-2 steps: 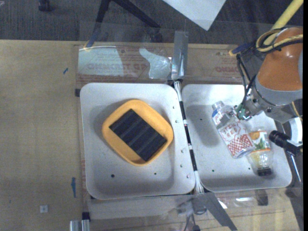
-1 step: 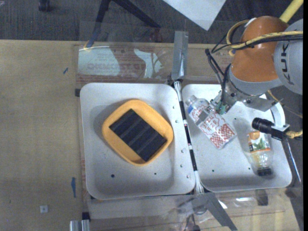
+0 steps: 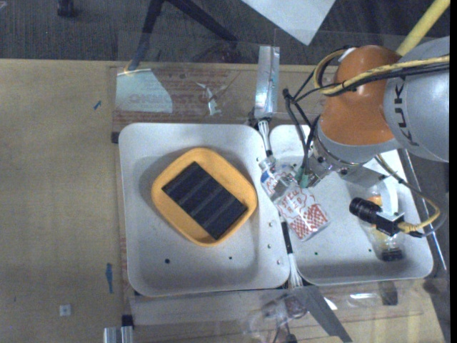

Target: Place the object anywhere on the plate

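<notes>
Camera view, from above at a slant: a pale wooden table [image 3: 50,191] carries two shallow white bins side by side. At left, the left white bin [image 3: 143,263] holds a rounded-square yellow plate [image 3: 166,216] whose centre is a dark ribbed panel, set at an angle. Across the seam between the bins, a small flat packet with a red-and-white pattern [image 3: 305,216] lies on the floor of the right white bin [image 3: 343,256], near its left wall and well apart from the plate. Just above the packet hangs the pincer [image 3: 308,177] of the grey arm with the orange band [image 3: 371,98], reaching in from the right; whether it is spread or closed cannot be told, and nothing is seen in its grasp.
</notes>
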Robot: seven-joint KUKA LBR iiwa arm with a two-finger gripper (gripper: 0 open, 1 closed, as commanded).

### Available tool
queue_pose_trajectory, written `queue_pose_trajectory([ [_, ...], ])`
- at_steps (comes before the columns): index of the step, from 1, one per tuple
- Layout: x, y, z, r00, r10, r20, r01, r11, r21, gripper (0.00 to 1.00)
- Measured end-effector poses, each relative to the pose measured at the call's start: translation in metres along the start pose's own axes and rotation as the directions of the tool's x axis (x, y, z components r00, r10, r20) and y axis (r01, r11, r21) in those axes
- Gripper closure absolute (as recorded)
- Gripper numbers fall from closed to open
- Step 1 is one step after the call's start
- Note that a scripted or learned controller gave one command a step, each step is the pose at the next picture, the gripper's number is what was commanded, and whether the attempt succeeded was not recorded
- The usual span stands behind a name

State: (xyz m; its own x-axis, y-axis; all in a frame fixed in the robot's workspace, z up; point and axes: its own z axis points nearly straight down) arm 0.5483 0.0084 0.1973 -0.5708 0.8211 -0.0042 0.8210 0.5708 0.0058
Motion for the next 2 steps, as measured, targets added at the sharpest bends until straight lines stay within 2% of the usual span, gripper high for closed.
queue_pose_trajectory([
  [1, -0.019, -0.032, 0.013, 0.975, 0.220, -0.004, -0.220, 0.975, 0.009, 1.00],
  [2, 0.027, 0.035, 0.005, 0.989, 0.149, 0.005, -0.149, 0.989, -0.015, 1.00],
])
